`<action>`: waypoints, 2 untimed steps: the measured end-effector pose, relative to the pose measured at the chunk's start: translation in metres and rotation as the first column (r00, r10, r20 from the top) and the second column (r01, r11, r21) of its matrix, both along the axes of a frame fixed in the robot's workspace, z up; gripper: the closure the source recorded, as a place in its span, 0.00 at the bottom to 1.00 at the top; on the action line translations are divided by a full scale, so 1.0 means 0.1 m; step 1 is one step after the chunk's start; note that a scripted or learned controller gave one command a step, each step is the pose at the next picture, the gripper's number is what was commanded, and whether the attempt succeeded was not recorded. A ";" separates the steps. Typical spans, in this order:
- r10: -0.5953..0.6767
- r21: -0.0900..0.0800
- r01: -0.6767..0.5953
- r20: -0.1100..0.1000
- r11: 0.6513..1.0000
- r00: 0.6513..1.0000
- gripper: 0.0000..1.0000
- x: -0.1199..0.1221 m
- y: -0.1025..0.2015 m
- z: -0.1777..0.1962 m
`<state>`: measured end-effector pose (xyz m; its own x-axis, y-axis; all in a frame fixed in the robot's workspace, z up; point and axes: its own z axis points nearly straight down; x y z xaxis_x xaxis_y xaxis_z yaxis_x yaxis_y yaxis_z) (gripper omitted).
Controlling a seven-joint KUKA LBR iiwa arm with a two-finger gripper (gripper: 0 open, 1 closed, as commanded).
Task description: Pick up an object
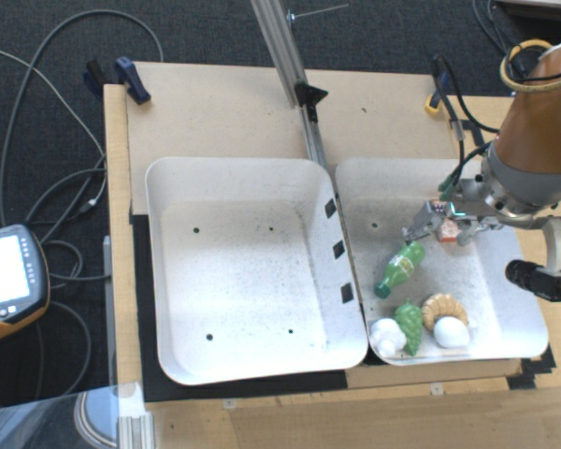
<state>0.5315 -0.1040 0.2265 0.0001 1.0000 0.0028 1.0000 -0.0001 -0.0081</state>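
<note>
The pincer [437, 224] hangs over the right bin [505, 349], grip state unclear, just above the green bottle [399, 268].

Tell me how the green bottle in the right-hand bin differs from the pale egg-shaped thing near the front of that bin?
The green bottle is long and slim, while the egg-shaped thing is short and rounded. The bottle is bright green with a paler band; the egg-shaped thing is whitish. The bottle lies apart, slantwise in the middle of the right bin; the egg-shaped thing sits against a tan object at the front. Both lie in the same bin, and both are apart from the gripper.
</note>
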 end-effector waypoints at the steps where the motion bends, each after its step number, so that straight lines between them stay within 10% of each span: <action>1: 0.000 -0.001 0.000 0.007 1.000 1.000 0.00 0.01 0.00 0.03; 2: -0.001 0.000 0.001 0.001 1.000 1.000 0.00 0.04 -0.05 -0.42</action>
